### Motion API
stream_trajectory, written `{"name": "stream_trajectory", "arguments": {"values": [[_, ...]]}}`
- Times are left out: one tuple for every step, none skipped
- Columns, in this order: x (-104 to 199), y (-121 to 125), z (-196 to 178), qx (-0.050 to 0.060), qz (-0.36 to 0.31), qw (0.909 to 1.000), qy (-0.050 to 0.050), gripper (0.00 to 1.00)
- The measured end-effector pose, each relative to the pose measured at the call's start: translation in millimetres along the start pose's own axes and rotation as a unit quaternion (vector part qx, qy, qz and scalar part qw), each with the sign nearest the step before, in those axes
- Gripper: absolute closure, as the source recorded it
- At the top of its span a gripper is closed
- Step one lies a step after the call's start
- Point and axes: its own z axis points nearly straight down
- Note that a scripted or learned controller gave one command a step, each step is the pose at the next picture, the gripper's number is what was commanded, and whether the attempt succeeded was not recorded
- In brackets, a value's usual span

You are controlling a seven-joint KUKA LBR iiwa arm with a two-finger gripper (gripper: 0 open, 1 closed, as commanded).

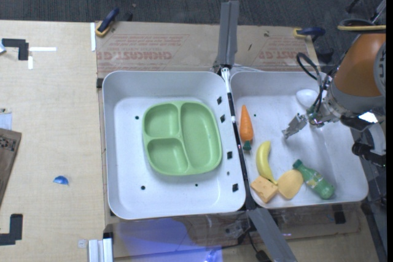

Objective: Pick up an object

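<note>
My claw (295, 126) hangs over the right bin (344, 150), in its upper middle, reached in from the right beneath my orange-banded wrist (362, 64). Its tip is a small grey shape angled down toward the left, above bare white floor; whether it is parted or closed I cannot tell at this size. Nothing shows in its grasp, and whether the tip touches the floor cannot be judged. Count, right bin: one carrot (245, 124) lying lengthwise beside the left wall, green top toward the near side; one banana (263, 160) just below the carrot; one orange-yellow wedge block (264, 189) near the front wall; one yellow rounded piece (290, 184) touching or just beside that wedge; one green bottle (315, 180) lying on its side to the right of the yellow piece; one white rounded object (306, 97) near the rear wall, just above my claw. Six items in all, every one apart from the claw; the nearest are the white object and the banana. Count, left bin (116, 150): one green divided plate (182, 137) with three compartments, lying flat near the centre. Bench: two bins side by side, a grey divider (228, 34) rising between them at the rear.
</note>
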Motion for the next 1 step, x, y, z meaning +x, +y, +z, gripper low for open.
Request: {"name": "stream_trajectory", "arguments": {"values": [[89.2,-51.1,1.1,0.002,0.018,0.9998,0.001,0.00]]}}
